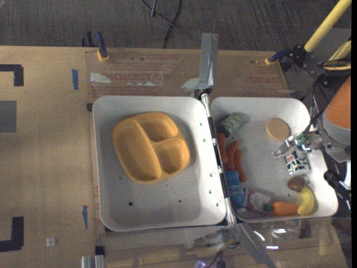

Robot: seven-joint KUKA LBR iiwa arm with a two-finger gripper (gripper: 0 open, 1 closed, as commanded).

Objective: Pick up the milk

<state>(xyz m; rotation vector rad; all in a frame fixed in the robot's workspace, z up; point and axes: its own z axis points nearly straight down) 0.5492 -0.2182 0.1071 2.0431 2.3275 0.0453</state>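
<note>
The milk is a small white carton with dark and red markings, lying near the right wall of the right bin. My gripper hangs right over the carton's upper end, reaching in from the right below the grey arm with its orange band. It overlaps the carton's top edge, so I cannot make out whether it touches the carton.
The left bin holds a yellow divided plate. The right bin also holds a tan disc, a green lump, red-orange sticks, a blue item, a carrot, a banana and a brown piece.
</note>
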